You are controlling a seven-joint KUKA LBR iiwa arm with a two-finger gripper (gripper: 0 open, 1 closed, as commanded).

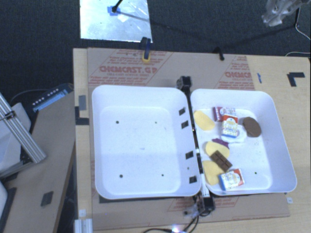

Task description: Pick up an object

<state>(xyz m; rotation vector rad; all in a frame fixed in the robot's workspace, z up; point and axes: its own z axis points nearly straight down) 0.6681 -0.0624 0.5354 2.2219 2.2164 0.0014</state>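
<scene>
The grey two-finger gripper (279, 6) is seen at the upper right corner of the camera view, well apart from both bins and high above the bench; it is blurred, and whether it is spread or pressed together cannot be told. Nothing is seen held by it.

The objects to be picked are gathered in the right-hand shallow white bin (277, 144), toward its left half. Among them are a round brown disc (251, 126), a red-and-white packet (224, 113), a blue-and-white carton (230, 128), several pale yellow oval pieces (204, 121) and a dark brown rectangular bar (220, 160), whose long axis is laid diagonally from upper left to lower right. A second small carton (232, 179) lies near the front wall.

All of these lie below and to the left of the gripper in the view. The brown disc is judged the nearest and the least crowded, with bare floor to its right.
</scene>
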